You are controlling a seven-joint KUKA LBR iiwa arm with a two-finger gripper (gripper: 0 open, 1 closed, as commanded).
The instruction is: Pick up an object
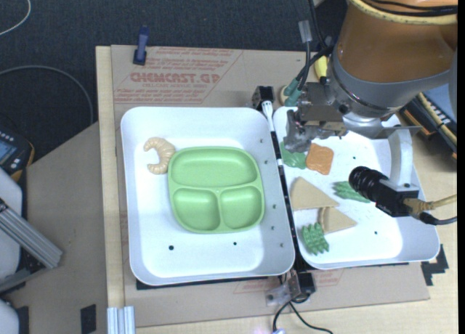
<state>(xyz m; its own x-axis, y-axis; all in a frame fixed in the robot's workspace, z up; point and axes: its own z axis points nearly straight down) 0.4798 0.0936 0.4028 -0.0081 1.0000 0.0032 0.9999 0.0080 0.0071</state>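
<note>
Bins of smooth white plastic sit side by side on a printed cardboard sheet (174,78). The left bin (131,180) carries a glossy pale green plate (215,187) with three rounded compartments, and a curled beige croissant toy (158,154) touches its far left corner. In the right bin (378,242), the metal gripper (296,139) hangs at the far left corner, just above a crumpled green leaf piece (293,157); whether it is wide or narrow I cannot tell. A flat orange square (320,159) lies just beside that leaf. Two tan wedges (311,194) lie mid-bin, with a frilly green sprig (314,238) near the front edge.
</note>
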